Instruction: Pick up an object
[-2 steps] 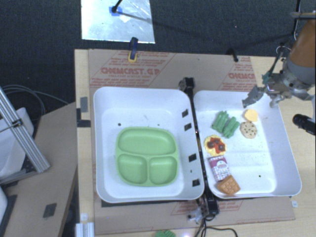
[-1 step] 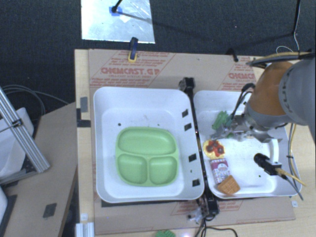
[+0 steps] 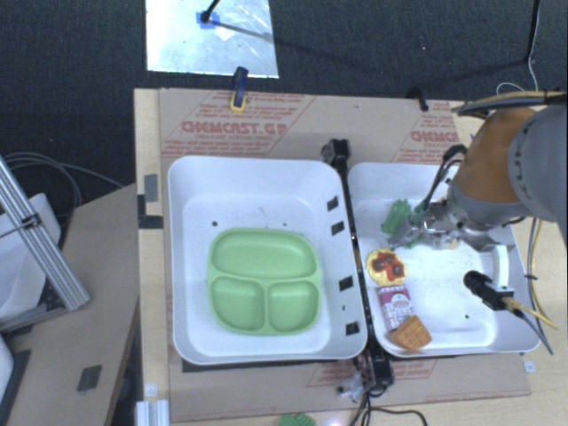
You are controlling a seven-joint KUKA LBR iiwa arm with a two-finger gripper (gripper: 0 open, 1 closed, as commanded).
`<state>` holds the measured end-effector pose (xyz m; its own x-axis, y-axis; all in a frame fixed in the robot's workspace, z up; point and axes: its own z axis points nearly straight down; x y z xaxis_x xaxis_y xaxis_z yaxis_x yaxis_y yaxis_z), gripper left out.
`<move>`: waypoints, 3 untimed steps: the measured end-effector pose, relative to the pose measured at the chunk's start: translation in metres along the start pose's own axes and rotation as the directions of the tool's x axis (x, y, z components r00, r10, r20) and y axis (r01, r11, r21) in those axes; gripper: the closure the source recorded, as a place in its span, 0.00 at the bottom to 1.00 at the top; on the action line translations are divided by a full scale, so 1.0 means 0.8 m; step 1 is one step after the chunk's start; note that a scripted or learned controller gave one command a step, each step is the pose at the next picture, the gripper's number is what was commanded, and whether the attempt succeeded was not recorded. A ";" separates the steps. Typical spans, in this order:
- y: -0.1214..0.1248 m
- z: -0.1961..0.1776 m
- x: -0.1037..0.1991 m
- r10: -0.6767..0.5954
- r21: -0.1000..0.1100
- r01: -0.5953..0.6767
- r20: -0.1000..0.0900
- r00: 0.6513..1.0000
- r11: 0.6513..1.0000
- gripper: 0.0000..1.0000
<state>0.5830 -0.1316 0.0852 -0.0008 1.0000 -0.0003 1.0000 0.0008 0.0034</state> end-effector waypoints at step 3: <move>0.014 -0.013 0.006 -0.004 -0.002 0.004 0.000 1.000 1.000 0.00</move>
<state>0.5944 -0.1264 0.0956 -0.0043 1.0000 0.0000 1.0000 0.0043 0.0050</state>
